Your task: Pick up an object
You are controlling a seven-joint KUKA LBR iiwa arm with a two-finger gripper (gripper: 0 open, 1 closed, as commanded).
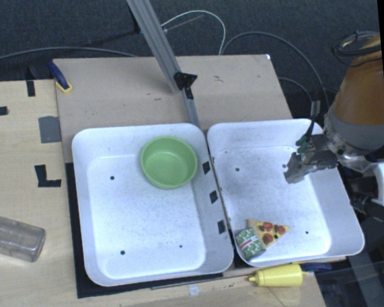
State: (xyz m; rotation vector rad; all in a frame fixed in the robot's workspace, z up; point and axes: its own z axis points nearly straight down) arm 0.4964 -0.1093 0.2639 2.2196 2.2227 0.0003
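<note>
In the right bin (331,190), the gripper (295,172) hangs over the upper right part of the floor, near the right wall. Whether it is wide or narrow cannot be told from this view, and nothing shows in its grasp. The nearest candidates lie well apart from it, at the bin's lower left: a pizza slice (270,231) touching a green packet (249,243) against the inner wall. A green bowl (169,162) sits upright in the left bin (103,212), near its top right corner. A yellow bottle (279,276) lies outside the bins, just below the right one. Probable faults from here: a descent at the present position would likely close on bare floor; the slice and packet lie flat and together, so a grasp may slip off or catch both; their closeness to the wall may block one side of the grasp.
</note>
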